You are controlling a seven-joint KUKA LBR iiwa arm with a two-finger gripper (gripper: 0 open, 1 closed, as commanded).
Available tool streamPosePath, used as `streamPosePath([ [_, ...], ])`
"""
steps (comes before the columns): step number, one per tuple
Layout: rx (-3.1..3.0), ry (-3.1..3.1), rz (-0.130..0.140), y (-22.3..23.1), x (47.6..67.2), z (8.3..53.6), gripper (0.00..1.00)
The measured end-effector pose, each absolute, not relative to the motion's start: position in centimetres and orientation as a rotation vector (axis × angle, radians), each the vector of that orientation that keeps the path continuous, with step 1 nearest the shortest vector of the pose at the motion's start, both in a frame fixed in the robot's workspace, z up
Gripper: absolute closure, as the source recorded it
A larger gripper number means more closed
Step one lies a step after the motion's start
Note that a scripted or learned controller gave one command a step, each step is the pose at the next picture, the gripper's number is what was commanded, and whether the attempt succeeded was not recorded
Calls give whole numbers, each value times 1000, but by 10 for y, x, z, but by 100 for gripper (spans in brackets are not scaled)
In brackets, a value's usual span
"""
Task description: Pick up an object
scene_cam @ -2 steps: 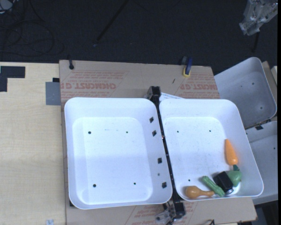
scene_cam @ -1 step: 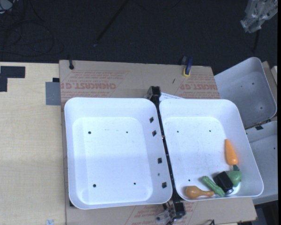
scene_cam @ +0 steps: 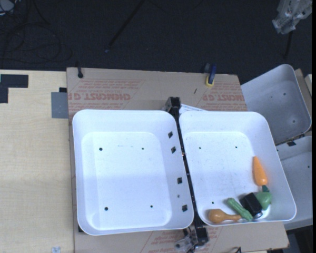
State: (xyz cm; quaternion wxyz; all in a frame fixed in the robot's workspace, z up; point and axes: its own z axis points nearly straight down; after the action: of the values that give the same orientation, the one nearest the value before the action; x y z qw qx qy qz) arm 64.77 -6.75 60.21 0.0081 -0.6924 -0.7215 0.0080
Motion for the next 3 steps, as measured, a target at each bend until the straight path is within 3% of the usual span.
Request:
streamPosePath([
  [3, -2141, -2266, 33, -64, 649, 630, 100],
])
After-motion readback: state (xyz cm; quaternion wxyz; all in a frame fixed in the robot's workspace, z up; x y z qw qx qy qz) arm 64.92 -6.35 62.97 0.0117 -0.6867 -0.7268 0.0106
